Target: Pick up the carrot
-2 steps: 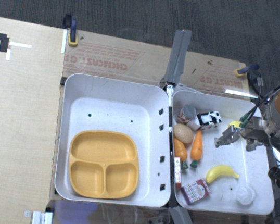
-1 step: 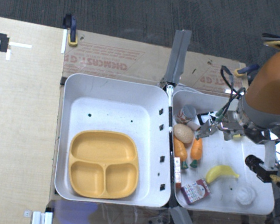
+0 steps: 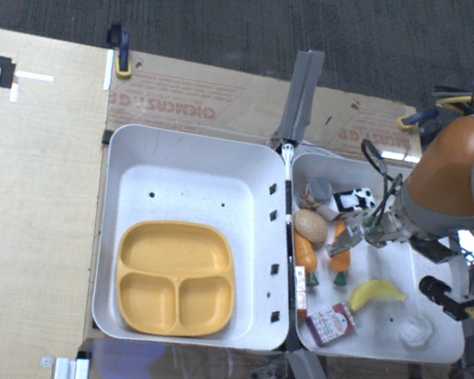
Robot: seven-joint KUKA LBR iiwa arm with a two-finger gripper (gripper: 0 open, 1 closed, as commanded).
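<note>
We see a pale wooden bench (image 3: 18, 221) on dark carpet (image 3: 204, 1), bearing two white bins. The gripper (image 3: 347, 240) hangs in the right bin (image 3: 443, 351), directly above the carrot (image 3: 341, 260); its grip we cannot tell.

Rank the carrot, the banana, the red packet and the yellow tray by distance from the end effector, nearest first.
End effector sits in the right bin.
1. Carrot, just below it.
2. Banana, lower right.
3. Red packet, near the bin's front edge.
4. Yellow tray, in the left bin.

Carrot (image 3: 341, 260) hemmed by potato (image 3: 310, 226), banana (image 3: 376, 294) (right bin crowded)
</note>
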